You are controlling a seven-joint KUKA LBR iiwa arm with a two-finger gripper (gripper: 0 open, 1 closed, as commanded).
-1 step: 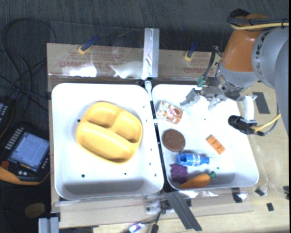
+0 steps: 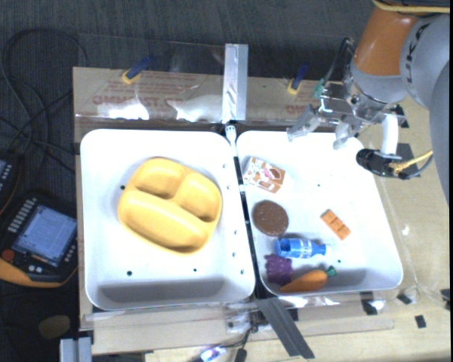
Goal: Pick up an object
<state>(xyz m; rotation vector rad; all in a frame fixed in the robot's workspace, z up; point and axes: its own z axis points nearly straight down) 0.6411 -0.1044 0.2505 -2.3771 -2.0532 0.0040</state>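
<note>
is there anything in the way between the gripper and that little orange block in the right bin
Nothing visible. The gripper hovers over the right bin's far edge, and bare white floor lies between it and the orange block.

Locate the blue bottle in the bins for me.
The blue bottle lies on its side in the right bin, near its front edge, just below the brown disc and above the carrot.

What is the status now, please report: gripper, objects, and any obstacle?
Gripper open, above right bin's far edge, holding nothing. Carrot, blue bottle, brown disc, orange block lying untouched in the bin. Nothing in the way.
</note>
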